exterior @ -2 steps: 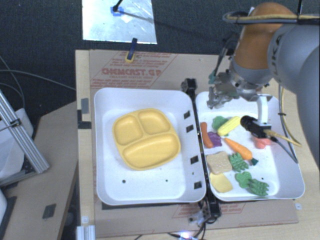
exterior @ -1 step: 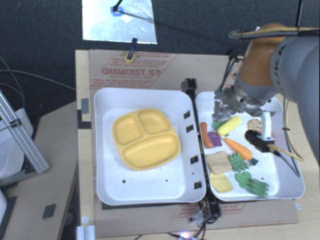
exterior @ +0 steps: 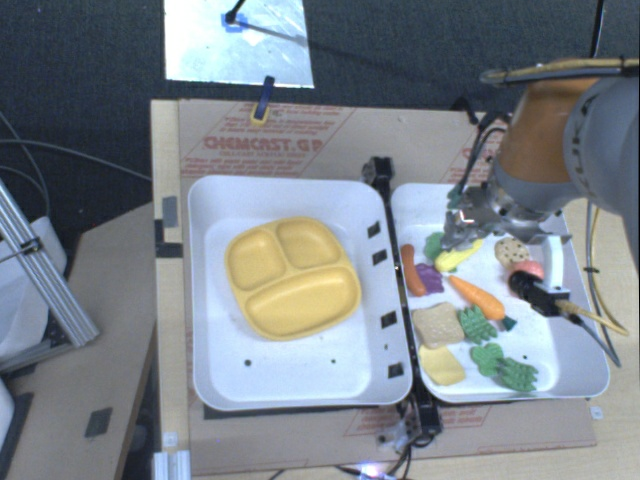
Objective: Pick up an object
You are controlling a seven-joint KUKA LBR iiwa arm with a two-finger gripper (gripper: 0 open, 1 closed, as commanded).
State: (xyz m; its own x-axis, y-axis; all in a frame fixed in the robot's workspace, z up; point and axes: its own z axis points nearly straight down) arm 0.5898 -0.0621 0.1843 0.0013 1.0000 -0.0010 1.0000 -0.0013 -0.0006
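A: Left bin (exterior: 210,368) has just the yellow tray (exterior: 292,276). Food's all in the right bin (exterior: 590,373)?

B: Yep. Yellow banana (exterior: 456,259) lies slantwise directly under the tool (exterior: 462,224), long axis running lower-left to upper-right. Tool's grip, can't tell from here.

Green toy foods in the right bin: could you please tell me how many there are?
3 visible: one at the near edge, one beside the carrot, one partly under the pincer. The arm may hide more.
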